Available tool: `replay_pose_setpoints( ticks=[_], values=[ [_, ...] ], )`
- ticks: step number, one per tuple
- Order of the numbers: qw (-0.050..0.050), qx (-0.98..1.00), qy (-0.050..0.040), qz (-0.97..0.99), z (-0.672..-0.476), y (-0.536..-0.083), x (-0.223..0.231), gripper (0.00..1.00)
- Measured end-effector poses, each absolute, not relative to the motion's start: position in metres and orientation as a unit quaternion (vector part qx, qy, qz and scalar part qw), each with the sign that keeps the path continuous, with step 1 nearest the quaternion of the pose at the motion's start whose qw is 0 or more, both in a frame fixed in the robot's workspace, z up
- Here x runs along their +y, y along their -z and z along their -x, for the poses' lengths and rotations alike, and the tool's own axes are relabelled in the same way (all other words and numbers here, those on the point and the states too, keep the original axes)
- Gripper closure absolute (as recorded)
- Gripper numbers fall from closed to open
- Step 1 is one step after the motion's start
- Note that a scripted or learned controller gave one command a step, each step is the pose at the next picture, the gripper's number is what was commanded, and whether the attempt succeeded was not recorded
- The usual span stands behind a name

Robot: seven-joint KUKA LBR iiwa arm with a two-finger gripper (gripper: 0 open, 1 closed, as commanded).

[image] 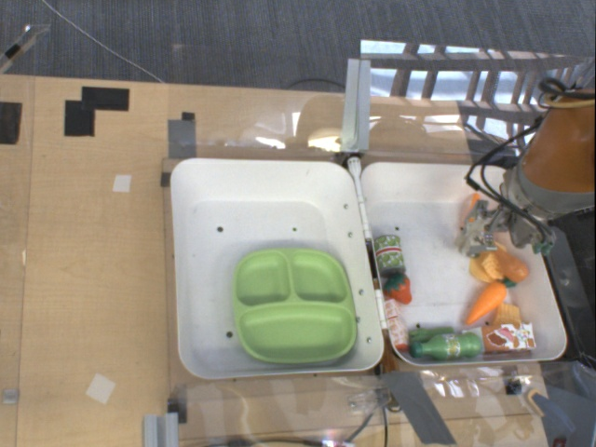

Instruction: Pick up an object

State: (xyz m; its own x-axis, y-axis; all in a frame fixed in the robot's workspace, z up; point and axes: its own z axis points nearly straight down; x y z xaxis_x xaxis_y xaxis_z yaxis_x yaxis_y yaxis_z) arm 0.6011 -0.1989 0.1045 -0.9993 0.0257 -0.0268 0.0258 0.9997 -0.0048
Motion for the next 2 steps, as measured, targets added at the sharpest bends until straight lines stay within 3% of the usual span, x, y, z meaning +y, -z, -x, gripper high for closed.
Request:
replay_pose_setpoints(
  ticks=[1, 2],
  values=[
    [0.012, 1.000, 0.0020, 0.020, -0.601, -0.337, -0.128, 1.00],
    [0.008, 0.997, 0.0002, -0.083, -0.661, -0.411, -0.131, 1.00]
  ],
)
